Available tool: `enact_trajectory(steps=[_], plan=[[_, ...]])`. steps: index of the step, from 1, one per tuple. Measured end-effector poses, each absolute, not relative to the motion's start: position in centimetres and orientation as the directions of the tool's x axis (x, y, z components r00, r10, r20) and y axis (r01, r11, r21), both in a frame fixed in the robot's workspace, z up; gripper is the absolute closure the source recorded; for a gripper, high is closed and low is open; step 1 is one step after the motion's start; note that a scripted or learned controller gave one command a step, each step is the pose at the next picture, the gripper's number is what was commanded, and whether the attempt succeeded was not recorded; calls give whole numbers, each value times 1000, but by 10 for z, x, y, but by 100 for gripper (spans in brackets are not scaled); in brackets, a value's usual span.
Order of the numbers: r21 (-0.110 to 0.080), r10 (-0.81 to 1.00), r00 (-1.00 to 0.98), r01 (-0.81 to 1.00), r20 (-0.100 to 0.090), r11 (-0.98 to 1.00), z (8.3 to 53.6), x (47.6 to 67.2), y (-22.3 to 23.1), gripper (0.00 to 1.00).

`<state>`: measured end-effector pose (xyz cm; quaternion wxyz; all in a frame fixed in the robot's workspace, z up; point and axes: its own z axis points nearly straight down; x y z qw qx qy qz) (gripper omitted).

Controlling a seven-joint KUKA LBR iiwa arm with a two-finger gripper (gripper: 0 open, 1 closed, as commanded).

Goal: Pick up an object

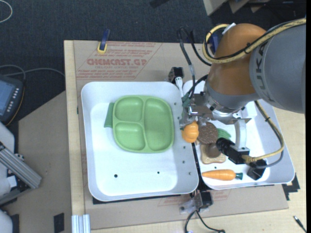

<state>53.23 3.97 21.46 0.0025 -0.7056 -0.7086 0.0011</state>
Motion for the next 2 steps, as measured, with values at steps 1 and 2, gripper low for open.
enact_trajectory(steps=[1,2], plan=[[0,1000,-3,1000,1,3,218,531,59,100],[1,1000,1,1000,0,-1,225,533,56,100]])
